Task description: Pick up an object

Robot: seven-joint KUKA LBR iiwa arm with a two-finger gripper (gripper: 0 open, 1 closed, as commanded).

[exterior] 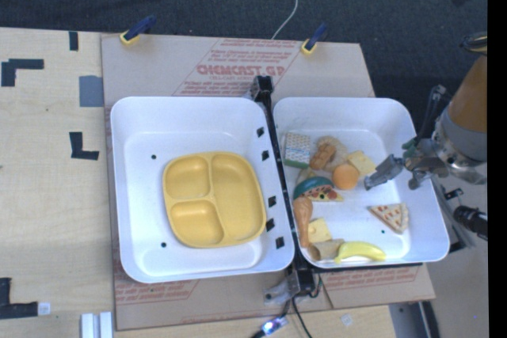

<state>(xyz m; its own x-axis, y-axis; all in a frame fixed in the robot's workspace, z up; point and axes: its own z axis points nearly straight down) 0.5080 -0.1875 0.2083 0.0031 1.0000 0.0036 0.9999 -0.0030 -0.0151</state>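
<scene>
I see the gripper (400,172) hanging over the right bin (396,113), jaws open and empty, just right of the orange ball (345,176). I judge this the approach step; next I must lower onto the ball and close.

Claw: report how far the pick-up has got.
Nothing looks picked up yet. The claw sits over the right bin, with nothing visible between its fingers. The toast wedge, orange ball and banana all lie in the bin. Left: close on one item and lift it.
</scene>
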